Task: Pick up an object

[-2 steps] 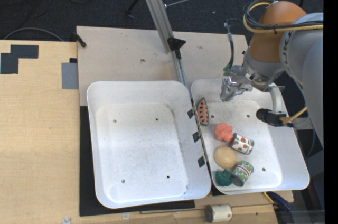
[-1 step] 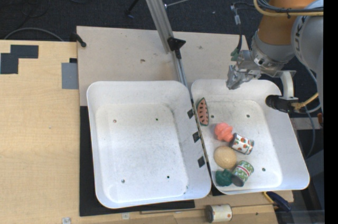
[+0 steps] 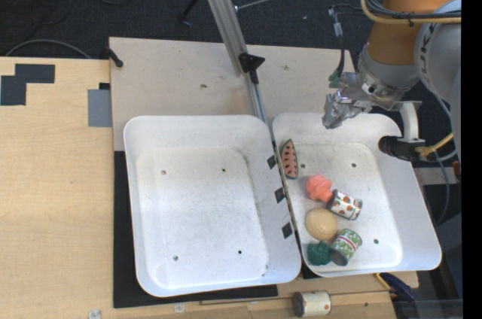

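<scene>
My gripper [image 3: 334,116] hangs above the far rim of the right bin [image 3: 392,182], well clear of the objects and with nothing between its fingers. In that bin's near left part lie a watermelon-slice toy [image 3: 288,159] against the left wall, a pink-orange soft toy [image 3: 318,188], a small red-and-white can [image 3: 346,205], a tan ball [image 3: 321,223], a green-and-white can [image 3: 347,244] and a dark green toy [image 3: 319,255].
The left bin [image 3: 199,205] sits beside the right one, with black clips along the shared edge. A slanted aluminium rail [image 3: 230,24] runs from the back down to the bins' junction. A small cylinder [image 3: 312,303] lies on the bench in front.
</scene>
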Motion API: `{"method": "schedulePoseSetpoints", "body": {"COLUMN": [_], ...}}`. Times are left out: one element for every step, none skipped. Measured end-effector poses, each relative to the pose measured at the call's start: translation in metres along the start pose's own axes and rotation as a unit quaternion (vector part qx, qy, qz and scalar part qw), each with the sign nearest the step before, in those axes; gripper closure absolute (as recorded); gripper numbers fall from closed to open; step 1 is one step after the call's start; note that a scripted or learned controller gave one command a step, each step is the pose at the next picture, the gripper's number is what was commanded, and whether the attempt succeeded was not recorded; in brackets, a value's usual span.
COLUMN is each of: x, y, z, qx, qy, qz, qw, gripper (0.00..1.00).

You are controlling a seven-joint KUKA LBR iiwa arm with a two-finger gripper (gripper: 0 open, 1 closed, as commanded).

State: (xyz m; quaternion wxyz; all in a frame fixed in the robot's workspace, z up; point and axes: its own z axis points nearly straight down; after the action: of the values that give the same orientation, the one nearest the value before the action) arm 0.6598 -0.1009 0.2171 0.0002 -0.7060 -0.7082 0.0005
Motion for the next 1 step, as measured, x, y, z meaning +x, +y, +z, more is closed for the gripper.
{"method": "schedulePoseSetpoints", "body": {"x": [0.0367], "y": [-0.0237], "z": [0.0014], "qx": [0.002], "qy": [0.001], "qz": [0.000], "qw": [1.0000], "gripper": [1.00]}}
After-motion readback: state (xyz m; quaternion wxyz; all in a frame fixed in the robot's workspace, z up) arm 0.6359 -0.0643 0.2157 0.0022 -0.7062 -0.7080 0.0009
